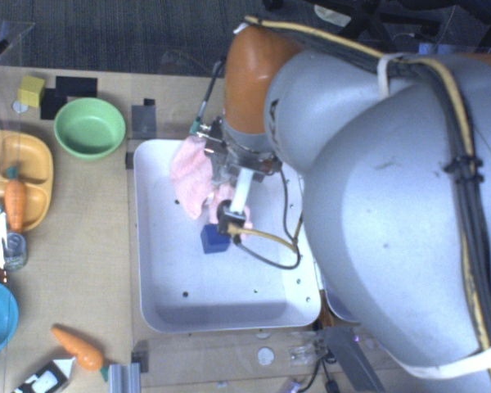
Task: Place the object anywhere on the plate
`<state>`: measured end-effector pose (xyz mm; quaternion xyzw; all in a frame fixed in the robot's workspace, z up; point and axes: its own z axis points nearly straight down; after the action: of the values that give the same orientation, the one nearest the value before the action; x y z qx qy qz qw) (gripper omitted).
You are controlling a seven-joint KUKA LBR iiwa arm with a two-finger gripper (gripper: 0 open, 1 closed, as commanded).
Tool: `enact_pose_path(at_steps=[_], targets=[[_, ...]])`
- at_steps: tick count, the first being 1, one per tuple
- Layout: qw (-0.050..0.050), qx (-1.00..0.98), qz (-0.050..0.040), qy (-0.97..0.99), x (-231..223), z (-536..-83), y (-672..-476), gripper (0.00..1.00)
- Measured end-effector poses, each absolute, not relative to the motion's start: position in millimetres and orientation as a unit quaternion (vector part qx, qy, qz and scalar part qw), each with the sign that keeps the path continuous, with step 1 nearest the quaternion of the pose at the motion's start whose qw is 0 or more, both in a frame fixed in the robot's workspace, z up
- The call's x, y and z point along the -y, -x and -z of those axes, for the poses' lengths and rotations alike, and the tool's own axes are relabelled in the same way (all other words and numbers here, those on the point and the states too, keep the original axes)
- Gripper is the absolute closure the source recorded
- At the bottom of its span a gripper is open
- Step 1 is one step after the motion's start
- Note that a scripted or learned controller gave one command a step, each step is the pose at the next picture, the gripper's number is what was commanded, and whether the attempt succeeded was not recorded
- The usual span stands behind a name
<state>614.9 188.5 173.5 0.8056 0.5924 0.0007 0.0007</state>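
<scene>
Camera view | tool (233, 188) is held over white bin (229, 293), grip state cannot be told | blue block (215, 240), taken as the object, is seen inside white bin | yellow plate (29, 150), left of white bin, is judged not yet reached

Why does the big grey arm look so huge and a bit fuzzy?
In the camera view the arm sits nearest the lens, so it looms large and soft; the white bin below is evenly lit, without glare.
</scene>
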Motion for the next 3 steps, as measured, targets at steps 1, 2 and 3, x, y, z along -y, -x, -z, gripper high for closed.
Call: enact_pose_path(at_steps=[1,2,3], targets=[[0.0,-0.48,0.0011,-0.877,-139.7,-141.6,-653.7,1.0],[-0.001,-0.526,0.0013,-0.85,-182.7,-146.5,-536.7,1.0],[0.0,-0.535,-0.0003,-0.845,-127.7,-181.2,-497.0,1.0]])
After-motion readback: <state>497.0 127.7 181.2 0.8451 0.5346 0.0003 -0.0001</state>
